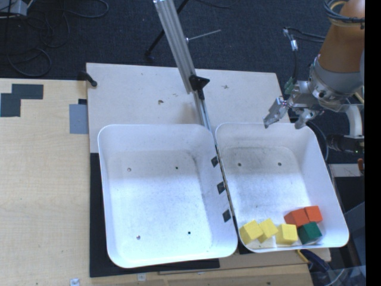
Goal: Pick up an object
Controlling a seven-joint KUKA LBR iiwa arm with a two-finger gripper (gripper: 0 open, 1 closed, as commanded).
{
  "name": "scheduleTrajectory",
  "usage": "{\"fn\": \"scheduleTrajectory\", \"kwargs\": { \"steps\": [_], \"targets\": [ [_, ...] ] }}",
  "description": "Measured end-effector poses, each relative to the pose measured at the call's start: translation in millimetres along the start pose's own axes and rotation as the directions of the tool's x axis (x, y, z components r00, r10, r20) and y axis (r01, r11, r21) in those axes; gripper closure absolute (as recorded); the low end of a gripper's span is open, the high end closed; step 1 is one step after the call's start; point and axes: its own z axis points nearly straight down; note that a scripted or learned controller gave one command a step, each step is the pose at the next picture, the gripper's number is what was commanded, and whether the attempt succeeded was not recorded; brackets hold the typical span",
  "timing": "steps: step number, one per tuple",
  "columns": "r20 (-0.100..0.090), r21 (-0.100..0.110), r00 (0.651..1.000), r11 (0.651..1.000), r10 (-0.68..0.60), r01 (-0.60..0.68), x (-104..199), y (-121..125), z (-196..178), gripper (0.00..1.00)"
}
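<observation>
We see the end effector (287,115) spread wide with nothing in it above the right bin's (330,177) far rim, blocks (286,226) well below it.

White bins (119,159) smooth matt plastic, speckled; bench (36,177) pale wood grain; slanted rail (178,46) ribbed grey metal.

You are looking at two white bins (159,137), each speckled with dark flecks. In the right bin's near corner, three yellow blocks (268,230) are sitting left of two orange blocks (303,215) and a green block (309,233). The arm (344,37) is showing orange above grey.
</observation>
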Motion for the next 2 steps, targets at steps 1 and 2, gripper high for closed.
{"fn": "scheduleTrajectory", "kwargs": {
  "steps": [1, 2],
  "targets": [
    [-0.002, 0.007, 1.000, 1.000, 0.000, 0.000, 6.7, 25.4, 115.9, 0.00],
    [-0.003, 0.004, 1.000, 1.000, 0.003, -0.003, 71.2, -91.8, 87.2, 0.00]
  ]
}}
